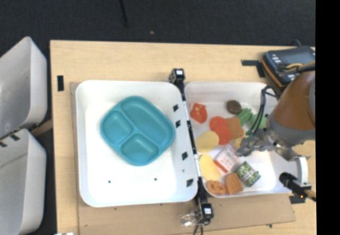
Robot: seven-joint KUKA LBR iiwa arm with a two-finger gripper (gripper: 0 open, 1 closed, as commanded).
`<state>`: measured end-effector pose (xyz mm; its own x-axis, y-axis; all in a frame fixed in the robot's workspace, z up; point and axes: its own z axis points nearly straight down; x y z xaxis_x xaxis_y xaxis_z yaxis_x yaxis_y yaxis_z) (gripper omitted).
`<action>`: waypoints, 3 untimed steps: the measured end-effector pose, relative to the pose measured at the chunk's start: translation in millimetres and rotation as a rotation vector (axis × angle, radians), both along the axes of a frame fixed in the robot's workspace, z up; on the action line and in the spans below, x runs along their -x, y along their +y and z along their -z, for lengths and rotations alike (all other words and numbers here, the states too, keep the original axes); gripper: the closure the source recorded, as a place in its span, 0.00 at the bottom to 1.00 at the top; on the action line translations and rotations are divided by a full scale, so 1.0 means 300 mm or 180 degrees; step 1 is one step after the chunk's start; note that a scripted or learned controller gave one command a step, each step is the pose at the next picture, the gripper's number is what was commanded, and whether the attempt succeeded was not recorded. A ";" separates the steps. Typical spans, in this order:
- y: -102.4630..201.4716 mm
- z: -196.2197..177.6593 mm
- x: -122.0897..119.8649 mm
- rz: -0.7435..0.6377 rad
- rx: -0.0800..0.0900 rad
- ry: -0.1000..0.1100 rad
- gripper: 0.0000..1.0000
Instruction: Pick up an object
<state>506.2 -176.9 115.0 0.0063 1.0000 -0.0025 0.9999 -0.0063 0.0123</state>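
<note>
The right bin (265, 90) holds several small toy foods. Among them are a red piece (198, 113), a brown round one (233, 106), a green one (245, 117), a red-orange one (219, 127) and a yellow one (208, 140). Nearer the front lie a red-and-white packet (227, 159), a green packet (247, 173) and a brown biscuit (232, 182). My gripper (246, 147) is low in this bin, just right of the red-and-white packet and above the green packet. The wrist hides its tips.
A blue divided plate (138, 129) lies in the left bin (85, 175). A black-and-orange device (287, 64) sits on the bench at the back right. White boxes (21, 90) stand off the bench to the left.
</note>
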 end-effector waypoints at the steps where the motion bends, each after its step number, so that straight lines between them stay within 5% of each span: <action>1: 0.011 -0.146 0.003 -0.0027 -0.0002 0.0024 1.00; 3: -0.012 -0.427 -0.024 -0.0030 0.0000 0.0022 1.00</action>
